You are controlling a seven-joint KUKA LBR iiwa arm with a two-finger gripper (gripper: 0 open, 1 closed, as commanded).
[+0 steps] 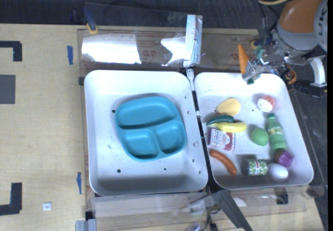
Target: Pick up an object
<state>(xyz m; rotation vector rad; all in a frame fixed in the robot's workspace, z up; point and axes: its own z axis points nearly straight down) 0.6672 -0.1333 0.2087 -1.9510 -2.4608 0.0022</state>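
My gripper (251, 73) hangs over the back edge of the right bin (299, 136), shut on an orange carrot (242, 58) that sticks up and to the left from its fingers. In the bin below lie a yellow lemon (229, 105), a red and white strawberry-like piece (266, 103), a banana (231, 127), a green lime (259, 136), a green bottle (275, 133), a red and white packet (222, 140), a sausage (223, 162), a small can (256, 166), a purple piece (285, 158) and a white egg (279, 172).
The left bin (99, 136) holds a blue divided plate (150, 126). A clear plastic sheet and a metal bracket (193, 40) stand behind the bins. The arm's grey and orange body (304, 14) fills the upper right corner.
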